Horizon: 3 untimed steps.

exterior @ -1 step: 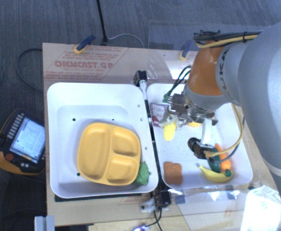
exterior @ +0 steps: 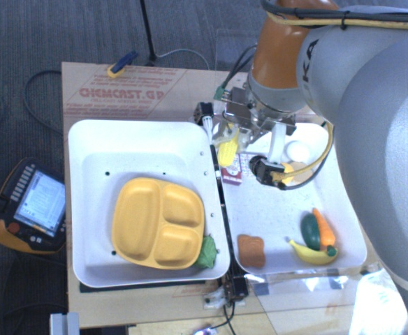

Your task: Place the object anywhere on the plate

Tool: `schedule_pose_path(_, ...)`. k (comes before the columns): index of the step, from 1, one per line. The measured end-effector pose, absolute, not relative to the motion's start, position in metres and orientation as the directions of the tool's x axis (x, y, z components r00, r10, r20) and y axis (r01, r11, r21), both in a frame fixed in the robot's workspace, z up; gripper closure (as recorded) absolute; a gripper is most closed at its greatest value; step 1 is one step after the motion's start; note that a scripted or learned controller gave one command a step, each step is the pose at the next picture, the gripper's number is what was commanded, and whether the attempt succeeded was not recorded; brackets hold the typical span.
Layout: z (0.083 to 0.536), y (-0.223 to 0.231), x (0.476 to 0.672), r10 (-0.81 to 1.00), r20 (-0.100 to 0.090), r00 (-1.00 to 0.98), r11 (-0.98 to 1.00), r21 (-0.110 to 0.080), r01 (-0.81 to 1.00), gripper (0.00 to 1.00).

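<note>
Gripping a yellow corn cob (exterior: pixel 227 151), the gripper (exterior: pixel 230 139) hangs above the bins' divider; the yellow plate (exterior: pixel 159 222) sits bare, so placing remains.

Bulky grey arm (exterior: pixel 372 82), orange band above wrist, black cable along top, metal hand (exterior: pixel 249 128)
</note>
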<state>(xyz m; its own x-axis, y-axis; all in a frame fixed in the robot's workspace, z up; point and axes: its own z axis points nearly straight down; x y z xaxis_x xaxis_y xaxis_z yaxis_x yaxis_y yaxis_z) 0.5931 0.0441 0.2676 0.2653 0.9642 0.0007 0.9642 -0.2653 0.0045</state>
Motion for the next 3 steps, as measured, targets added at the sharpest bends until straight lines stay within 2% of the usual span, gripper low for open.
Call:
schedule_pose_path(1, 0.264, 0.04, 0.591, 0.963, -0.006, 0.271, -0.271, -0.003, 0.963, 0.0)
schedule_pose_path(2, 0.387, 0.053, 0.523, 0.974, 0.004, 0.228, -0.228, 0.013, 0.974, 0.0)
schedule_pose_path(3, 0.301, -0.021, 0.487, 0.936, -0.008, 0.351, -0.351, -0.007, 0.936, 0.0)
